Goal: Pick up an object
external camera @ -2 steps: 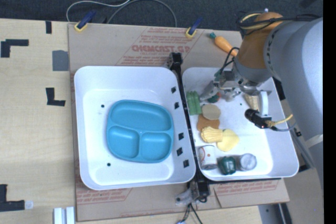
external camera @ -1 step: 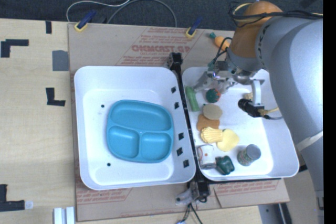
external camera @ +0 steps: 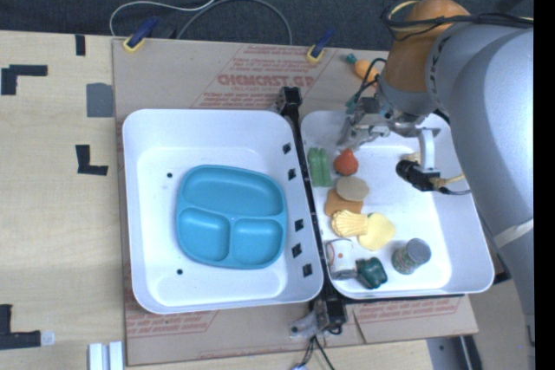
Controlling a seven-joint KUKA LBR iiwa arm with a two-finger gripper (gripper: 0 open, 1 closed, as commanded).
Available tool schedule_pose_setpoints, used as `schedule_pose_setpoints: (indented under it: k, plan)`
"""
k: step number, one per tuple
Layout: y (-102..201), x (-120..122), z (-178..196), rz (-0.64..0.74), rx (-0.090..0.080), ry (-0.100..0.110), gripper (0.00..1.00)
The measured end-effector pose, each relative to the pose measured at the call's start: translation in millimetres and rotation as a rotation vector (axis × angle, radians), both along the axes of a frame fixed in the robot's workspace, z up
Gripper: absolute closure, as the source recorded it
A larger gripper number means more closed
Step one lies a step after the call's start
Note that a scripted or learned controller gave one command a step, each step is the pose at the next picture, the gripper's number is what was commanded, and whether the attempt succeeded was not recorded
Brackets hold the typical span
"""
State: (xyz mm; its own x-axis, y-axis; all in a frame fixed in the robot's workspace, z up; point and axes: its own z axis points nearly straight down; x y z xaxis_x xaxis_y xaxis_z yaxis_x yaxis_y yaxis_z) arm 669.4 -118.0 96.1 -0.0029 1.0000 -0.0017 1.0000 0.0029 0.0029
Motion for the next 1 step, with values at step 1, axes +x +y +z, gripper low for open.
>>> schedule_pose_setpoints:
  k: [1]
  plan:
    - [-0.1,-0.1,-0.5,0.000,-0.001,0.000,0.00]
